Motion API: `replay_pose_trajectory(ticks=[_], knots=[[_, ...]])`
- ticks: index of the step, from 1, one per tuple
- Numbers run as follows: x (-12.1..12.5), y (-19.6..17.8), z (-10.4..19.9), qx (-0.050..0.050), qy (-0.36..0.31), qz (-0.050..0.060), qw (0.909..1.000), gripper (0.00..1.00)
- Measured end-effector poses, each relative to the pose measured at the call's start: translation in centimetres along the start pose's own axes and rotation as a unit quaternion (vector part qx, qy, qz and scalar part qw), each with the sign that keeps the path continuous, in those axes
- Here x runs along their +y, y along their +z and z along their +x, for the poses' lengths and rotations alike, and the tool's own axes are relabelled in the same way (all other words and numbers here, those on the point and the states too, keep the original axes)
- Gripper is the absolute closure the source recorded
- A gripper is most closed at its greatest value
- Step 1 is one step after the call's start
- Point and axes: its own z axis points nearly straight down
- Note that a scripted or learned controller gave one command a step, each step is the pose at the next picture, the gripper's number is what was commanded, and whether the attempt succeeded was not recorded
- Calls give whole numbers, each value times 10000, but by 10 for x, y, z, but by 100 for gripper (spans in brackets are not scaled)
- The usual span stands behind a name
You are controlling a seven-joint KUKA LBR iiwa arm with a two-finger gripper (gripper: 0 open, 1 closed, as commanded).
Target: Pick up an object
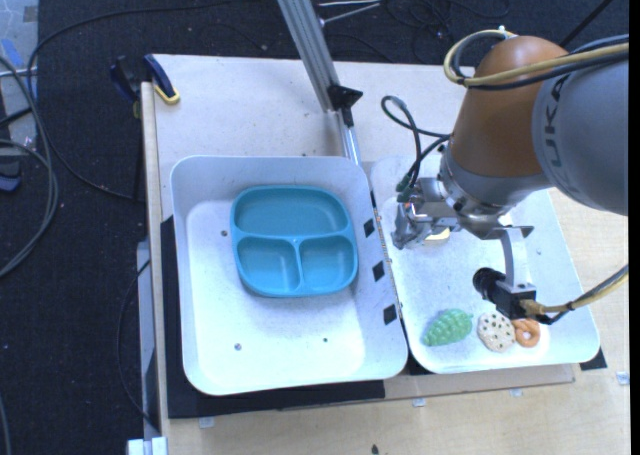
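The arm (pixel 540 133) is reaching in over the right bin (pixel 560 273), with the gripper (pixel 415 226) hanging near that bin's left wall; whether it is open or closed I cannot tell, and nothing is showing in its hold. The candidates are lying well apart from it along the near edge of the bin: a green toy (pixel 447 327), then a speckled cookie (pixel 494 331) just beside it, with an orange piece (pixel 527 334) touching the cookie. The left bin (pixel 200 273) is holding a blue tray (pixel 295 241). To do this well, I judge the gripper should be travelling toward the green toy, which is sitting clearest of its neighbours, centring above it before descending and closing across its narrower width.
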Motion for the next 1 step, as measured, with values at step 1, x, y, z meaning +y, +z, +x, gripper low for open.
replay_pose_trajectory(ticks=[1], knots=[[-7,-7,47,-8,10,-12,10000,100]])
